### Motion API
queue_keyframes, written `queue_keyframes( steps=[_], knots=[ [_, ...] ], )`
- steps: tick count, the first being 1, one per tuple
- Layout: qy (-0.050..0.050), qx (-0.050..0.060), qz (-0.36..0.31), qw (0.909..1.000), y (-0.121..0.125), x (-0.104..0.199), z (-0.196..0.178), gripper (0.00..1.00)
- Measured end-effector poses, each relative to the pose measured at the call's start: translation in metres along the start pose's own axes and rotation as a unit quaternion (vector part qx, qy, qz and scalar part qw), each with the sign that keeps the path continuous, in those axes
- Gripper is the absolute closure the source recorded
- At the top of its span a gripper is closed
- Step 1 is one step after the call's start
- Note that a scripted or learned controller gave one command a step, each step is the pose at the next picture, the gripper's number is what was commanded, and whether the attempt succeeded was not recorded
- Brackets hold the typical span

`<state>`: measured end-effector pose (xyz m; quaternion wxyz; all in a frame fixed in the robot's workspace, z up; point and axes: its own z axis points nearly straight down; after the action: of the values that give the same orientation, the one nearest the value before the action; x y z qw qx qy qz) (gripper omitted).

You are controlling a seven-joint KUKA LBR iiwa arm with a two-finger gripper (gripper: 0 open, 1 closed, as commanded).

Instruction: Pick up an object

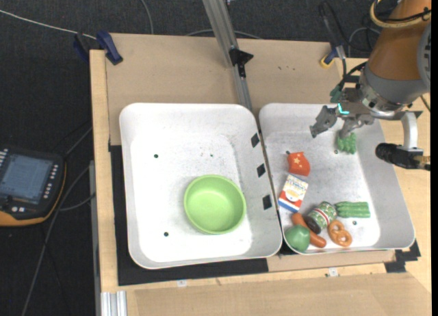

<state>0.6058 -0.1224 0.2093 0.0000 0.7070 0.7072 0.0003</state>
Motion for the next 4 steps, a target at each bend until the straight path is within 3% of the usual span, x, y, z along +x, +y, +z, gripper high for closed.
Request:
queue_keyframes(
  steps=[1,3,4],
  knots=[
    [0.0,0.0,0.0,1.0,0.0,0.0,0.0,0.0],
    [0.0,0.002,0.0,1.0,0.009,0.002,0.107,0.0],
    [0.0,0.0,0.0,1.0,0.009,0.002,0.114,0.0]
  ],
)
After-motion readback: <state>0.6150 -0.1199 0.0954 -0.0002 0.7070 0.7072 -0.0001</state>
